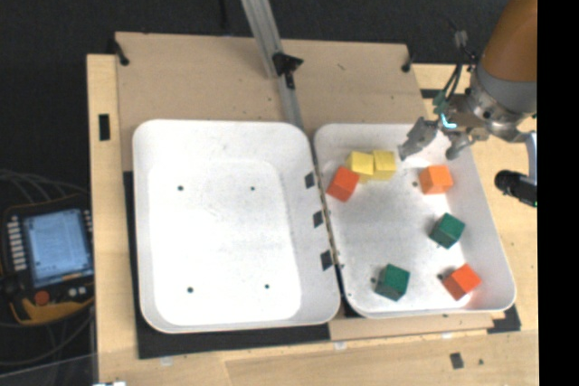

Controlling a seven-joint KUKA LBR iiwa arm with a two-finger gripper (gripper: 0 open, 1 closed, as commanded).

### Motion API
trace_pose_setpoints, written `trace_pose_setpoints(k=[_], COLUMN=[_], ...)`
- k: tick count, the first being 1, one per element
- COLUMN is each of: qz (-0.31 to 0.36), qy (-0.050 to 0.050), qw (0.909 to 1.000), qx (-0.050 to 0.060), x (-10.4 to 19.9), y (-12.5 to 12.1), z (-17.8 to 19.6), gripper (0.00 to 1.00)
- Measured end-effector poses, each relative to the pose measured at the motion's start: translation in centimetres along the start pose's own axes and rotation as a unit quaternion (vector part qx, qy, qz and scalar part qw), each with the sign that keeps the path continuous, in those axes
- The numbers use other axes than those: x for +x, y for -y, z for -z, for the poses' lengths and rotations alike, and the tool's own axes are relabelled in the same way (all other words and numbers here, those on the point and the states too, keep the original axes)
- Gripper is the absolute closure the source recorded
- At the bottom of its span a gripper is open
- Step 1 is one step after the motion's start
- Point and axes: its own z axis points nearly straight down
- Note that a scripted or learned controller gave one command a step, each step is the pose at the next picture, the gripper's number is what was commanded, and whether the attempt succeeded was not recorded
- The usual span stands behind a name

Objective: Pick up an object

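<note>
A pale wooden bench (104, 194) carries a brown board (199, 77), a black mat (226, 341) and two white bins: left bin (149, 194) and right bin (493, 249) touching.

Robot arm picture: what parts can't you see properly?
- Arm: cut off by the camera view's right edge, so its base is out of the picture.
- Gripper: small and blurry above the right bin; open or shut is unclear.
- Tablet screen at the left: too small and blurred to read.
- Two yellow blocks: pressed together, the seam is hard to make out.
</note>
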Motion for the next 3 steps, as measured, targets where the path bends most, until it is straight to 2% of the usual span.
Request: trace_pose_setpoints(k=[1,3], qz=[0.001,-0.002], qy=[0.001,0.001], qw=[1.0000,1.0000], qx=[-0.002,0.000], x=[0.0,0.0], y=[-0.1,1.1], z=[0.3,-8.9], gripper=[0.00,0.00])
